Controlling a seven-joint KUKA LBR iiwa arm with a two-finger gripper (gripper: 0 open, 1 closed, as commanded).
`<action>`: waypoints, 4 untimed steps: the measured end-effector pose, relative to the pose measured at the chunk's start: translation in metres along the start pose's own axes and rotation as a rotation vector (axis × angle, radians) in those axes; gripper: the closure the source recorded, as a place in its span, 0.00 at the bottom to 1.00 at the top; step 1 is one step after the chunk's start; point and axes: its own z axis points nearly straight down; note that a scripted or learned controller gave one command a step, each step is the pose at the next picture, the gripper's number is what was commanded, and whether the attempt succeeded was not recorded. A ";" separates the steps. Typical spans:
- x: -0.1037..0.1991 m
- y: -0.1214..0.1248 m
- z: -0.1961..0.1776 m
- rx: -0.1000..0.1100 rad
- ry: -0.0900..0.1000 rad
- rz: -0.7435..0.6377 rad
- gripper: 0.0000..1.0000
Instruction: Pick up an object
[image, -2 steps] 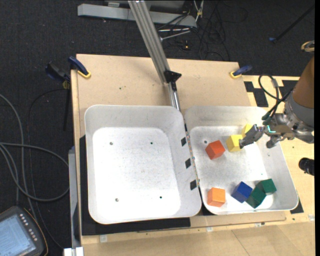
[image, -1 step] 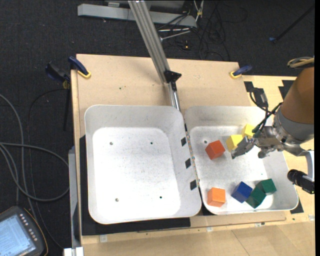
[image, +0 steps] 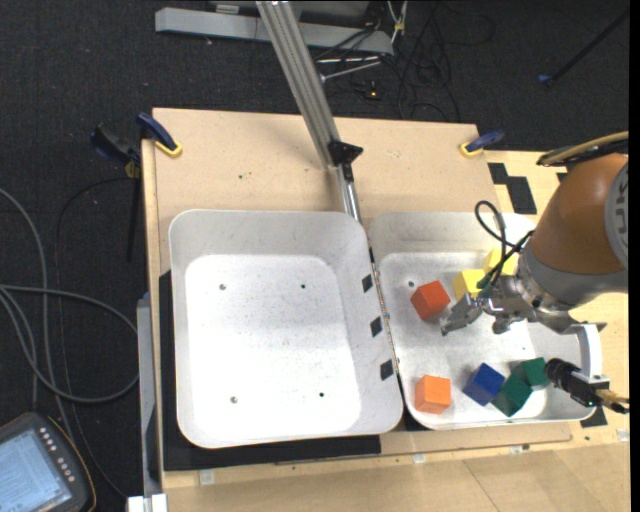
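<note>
The claw (image: 462, 318) hangs low in the right bin (image: 400, 262), just beside the red block (image: 430, 299); its opening cannot be told, nothing visibly held.

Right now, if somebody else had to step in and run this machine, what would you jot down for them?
Gripper: low inside the right bin, just right of the upper orange block; nothing visible between its fingers.
Blocks, all in the right bin: upper orange block beside the gripper, yellow block partly hidden behind the wrist, lower orange block, blue block, green blocks near the front right corner.
Done: arm has reached the blocks.
Left: nothing lifted yet; a block must be gripped and raised, probably the upper orange one.
</note>
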 end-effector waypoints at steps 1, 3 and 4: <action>0.008 0.005 0.058 0.000 0.000 0.000 0.00; 0.002 -0.001 -0.005 -0.011 -0.003 0.001 1.00; 0.002 0.009 -0.065 -0.013 -0.004 -0.004 1.00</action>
